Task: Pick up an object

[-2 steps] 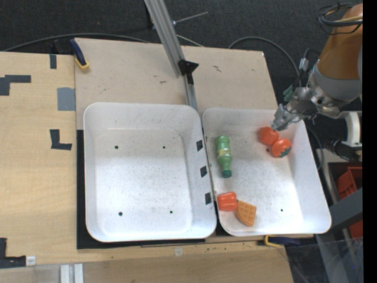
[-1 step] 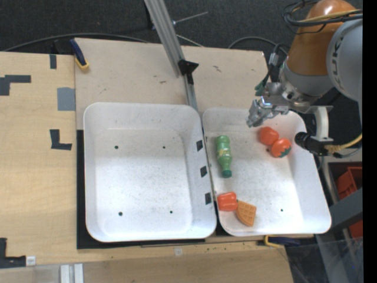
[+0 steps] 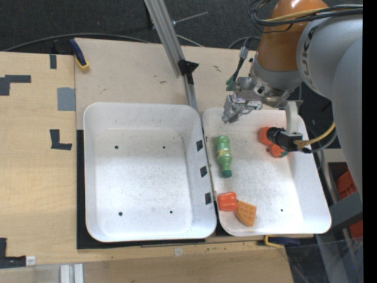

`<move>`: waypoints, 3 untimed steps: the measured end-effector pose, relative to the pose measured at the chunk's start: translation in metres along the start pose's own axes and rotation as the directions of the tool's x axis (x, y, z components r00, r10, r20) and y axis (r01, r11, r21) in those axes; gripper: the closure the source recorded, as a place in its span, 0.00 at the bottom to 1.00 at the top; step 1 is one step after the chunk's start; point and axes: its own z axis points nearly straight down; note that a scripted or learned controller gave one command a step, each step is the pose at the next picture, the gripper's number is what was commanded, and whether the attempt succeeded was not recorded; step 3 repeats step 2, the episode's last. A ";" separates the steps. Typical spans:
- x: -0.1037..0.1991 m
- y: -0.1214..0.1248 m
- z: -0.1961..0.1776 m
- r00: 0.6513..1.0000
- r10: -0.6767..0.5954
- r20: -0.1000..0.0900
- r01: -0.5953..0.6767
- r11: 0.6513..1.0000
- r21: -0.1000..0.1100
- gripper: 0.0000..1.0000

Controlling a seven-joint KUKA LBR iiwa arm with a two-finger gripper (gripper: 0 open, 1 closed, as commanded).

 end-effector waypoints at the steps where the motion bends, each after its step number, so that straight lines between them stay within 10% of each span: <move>1: 0.059 0.017 0.000 1.000 0.000 0.001 0.000 1.000 -0.001 1.00; 3: 0.119 0.027 -0.001 1.000 0.000 0.000 0.000 1.000 -0.001 1.00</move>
